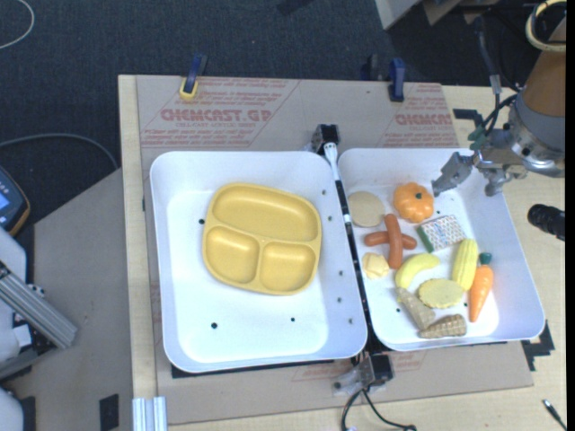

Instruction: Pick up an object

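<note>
1. Up at the far right corner of the right bin (521,277), the gripper (470,176) hangs with its two fingers spread apart and nothing between them; one finger (448,176) points down-left toward the toys.
2. Nearest to it is the orange fruit (413,201), just to its left and a little lower, not touching the fingers.
3. Below the gripper lies a small green-and-white checked packet (443,232), and farther down the corn cob (465,262) and the carrot (481,292), side by side near the bin's right wall.
4. Left of the orange sits a pale round cookie (366,208); beneath it are crossed sausages (391,234) and a small yellow cheese cube (376,265).
5. Toward the front edge cluster a banana (415,269), a yellow-green round slice (441,292) and two waffle-textured pieces (429,319).
6. Beside this bin, the left bin (180,312) holds a yellow three-compartment plate (261,238), lying flat near its middle.
</note>
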{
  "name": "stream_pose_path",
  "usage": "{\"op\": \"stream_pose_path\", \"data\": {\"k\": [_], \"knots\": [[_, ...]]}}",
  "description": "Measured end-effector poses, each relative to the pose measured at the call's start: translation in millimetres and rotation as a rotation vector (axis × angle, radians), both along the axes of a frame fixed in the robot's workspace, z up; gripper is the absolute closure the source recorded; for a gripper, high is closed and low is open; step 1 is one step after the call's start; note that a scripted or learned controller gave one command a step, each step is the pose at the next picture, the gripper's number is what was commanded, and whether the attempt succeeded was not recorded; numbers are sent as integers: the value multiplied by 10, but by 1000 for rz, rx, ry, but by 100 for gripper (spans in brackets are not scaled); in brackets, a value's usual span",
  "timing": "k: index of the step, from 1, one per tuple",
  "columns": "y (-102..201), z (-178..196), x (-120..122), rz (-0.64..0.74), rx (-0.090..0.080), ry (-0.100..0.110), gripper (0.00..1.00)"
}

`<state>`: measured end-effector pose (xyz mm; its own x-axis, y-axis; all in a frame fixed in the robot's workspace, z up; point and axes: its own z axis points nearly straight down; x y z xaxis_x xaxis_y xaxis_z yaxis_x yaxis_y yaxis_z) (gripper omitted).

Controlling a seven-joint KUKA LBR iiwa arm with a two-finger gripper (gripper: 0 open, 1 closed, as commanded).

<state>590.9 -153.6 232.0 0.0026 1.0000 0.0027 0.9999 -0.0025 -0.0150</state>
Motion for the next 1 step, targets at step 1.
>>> {"op": "stream_pose_path", "data": {"k": [1], "knots": [[3,81,26,3,-2,-14,0]]}}
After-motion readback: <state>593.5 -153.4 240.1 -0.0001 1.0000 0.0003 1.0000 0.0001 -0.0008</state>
